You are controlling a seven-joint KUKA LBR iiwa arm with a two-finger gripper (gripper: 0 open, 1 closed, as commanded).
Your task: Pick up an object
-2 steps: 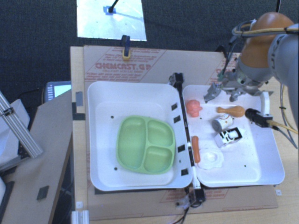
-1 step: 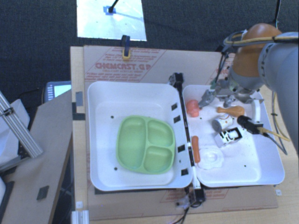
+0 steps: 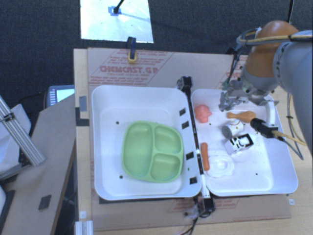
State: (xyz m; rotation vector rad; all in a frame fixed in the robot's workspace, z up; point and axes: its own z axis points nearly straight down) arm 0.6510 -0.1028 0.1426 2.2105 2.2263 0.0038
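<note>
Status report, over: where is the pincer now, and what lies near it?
Pincer over right bin, top edge, nothing seen in it. Pink toy just beside, untouched. Green plate alone in left bin.

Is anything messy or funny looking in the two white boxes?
Nothing looks broken or spilled. The green plate lies flat in the left bin. The toys in the right bin are just scattered, with the pink piece near the divider.
</note>
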